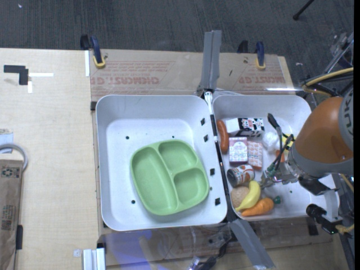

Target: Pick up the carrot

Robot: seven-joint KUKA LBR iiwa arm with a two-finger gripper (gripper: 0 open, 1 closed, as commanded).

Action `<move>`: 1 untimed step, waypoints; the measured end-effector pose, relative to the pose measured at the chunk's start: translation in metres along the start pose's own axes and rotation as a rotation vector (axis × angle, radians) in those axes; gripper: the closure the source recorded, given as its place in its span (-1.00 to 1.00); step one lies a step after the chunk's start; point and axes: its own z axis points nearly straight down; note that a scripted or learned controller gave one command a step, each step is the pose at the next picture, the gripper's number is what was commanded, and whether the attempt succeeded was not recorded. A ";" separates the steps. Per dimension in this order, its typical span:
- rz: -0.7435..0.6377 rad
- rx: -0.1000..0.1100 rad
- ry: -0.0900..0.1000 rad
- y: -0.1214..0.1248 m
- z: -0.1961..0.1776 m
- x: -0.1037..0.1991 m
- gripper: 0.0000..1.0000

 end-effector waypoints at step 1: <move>-0.106 -0.002 -0.004 -0.004 -0.172 -0.038 1.00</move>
